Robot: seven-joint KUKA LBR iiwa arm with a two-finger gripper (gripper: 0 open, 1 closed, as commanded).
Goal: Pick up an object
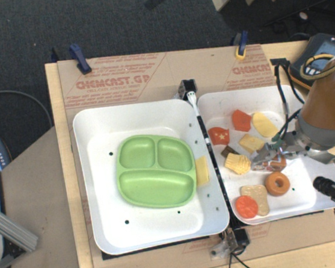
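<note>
Nothing is seen lifted: gripper point(269, 159), finger state untellable, is lowered among toy foods beside doughnut point(277, 183) in right bin point(303, 201).

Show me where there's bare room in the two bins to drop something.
Left bin: bare floor all round the green divided plate, widest below it and along the left wall. Right bin: crowded. Toy foods fill its middle beside the claw; bare strips lie at the top by the rim and at bottom right past the donut.
</note>
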